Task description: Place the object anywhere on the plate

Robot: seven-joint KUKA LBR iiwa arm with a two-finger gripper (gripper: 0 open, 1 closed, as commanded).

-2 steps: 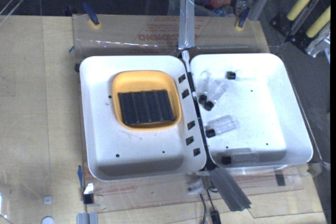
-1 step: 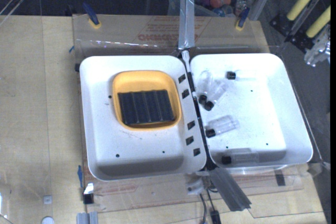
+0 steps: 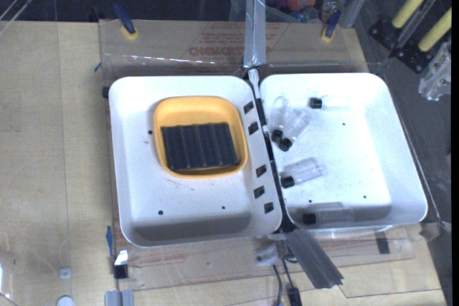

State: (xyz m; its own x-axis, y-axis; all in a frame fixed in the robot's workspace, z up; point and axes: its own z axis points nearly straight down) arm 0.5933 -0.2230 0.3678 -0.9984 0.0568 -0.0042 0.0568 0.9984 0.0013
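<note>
— What can you make out of the arm?
— Little. At the right edge, level with the far corner of the right-hand bin [image 3: 362, 147], a pale grey shape [image 3: 439, 74] juts into view.
— Is it part of the robot?
— Too small and blurred to tell. It sits beyond the bin's rim, apart from it, over the darker floor.

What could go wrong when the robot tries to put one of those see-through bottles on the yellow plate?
The clear bottles nearly vanish against the white right bin, so a grab may miss. Some lie huddled against the divider, leaving little room. They look round, so one might roll off the ridged dark pad on the yellow plate.
</note>
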